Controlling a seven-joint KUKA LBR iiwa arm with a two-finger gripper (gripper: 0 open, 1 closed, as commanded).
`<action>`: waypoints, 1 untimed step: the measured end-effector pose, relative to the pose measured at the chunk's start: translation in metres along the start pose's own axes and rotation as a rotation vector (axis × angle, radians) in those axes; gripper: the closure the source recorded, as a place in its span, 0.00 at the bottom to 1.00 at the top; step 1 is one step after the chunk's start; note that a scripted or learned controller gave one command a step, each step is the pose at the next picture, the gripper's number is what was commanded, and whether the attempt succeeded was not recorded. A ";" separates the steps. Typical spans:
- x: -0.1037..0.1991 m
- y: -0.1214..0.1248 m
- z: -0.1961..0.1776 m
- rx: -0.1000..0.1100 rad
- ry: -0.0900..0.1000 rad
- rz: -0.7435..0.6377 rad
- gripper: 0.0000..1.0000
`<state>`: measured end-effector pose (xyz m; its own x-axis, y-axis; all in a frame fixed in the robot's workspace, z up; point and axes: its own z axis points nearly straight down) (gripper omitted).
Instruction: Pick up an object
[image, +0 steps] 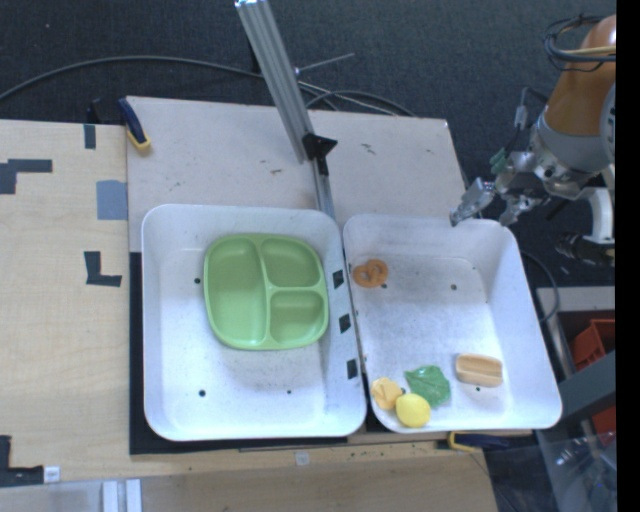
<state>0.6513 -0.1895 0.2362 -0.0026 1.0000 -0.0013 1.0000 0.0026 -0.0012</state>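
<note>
Near row, right bin: we see a yellow lemon-like piece (413, 409) by the near wall, a small orange-yellow piece (385, 391) touching its left side, a green leafy piece (429, 383) just behind it, and a tan bread-like piece (479, 369) to the right.
Middle, left bin (170, 330): we note a green divided plate (266, 291) lying flat, nothing on it.
Far part, right bin (520, 290): we find a round orange-brown piece (370, 272) alone near the divider.
Gripper (468, 208): we place it above the right bin's far right corner, well apart from every piece; it carries nothing, and we cannot tell how it is set.
Step in hand: we judge it the approach, no object chosen or contacted yet.
Next move: we expect a travel inward over one piece, then a descent; the isolated round piece looks easiest, the near cluster crowded.
</note>
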 end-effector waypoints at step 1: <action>0.000 0.000 0.000 0.000 0.000 0.000 0.00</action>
<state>0.6513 -0.1895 0.2362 -0.0026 1.0000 -0.0016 1.0000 0.0026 -0.0015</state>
